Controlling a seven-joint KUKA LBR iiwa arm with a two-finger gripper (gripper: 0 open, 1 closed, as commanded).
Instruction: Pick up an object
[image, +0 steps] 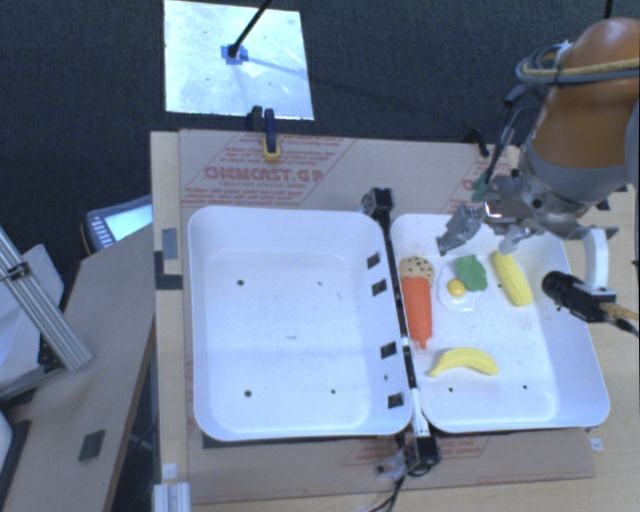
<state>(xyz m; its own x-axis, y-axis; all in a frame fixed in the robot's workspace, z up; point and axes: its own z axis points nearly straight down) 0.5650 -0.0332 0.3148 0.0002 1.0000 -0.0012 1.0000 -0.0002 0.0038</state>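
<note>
Progress: nothing lifted yet, going by this view. The tool (487, 232) hangs over the far edge of the right-hand shallow white plastic bin (575, 400), two fingers spread apart, nothing between them. Judged as the approach stage; descent, closing and lift are all left to do.

Candidates, relative to the tool:
- green leafy toy piece (470, 271), just below the tool, nearest.
- white fried-egg toy with yellow yolk (457, 291), touching that green piece on its near side.
- yellow corn-cob toy (513, 277), just beside the tool, towards the arm side.
- orange carrot-shaped toy (417, 310), below the tool and towards the bin divider; a tan speckled round biscuit-like toy (416, 267) sits at its far end, touching or overlapping, hard to tell which.
- yellow plastic banana (464, 362), well apart from the tool, lying alone near the bin's front.

The left-hand shallow white plastic bin (215, 330) sits well off from the tool, past the black clips joining the two bins. Both bins rest on a cardboard sheet on the desk.

Likely target: green piece or corn, being closest. The egg and green piece touch, so a clean single pick there looks awkward.
</note>
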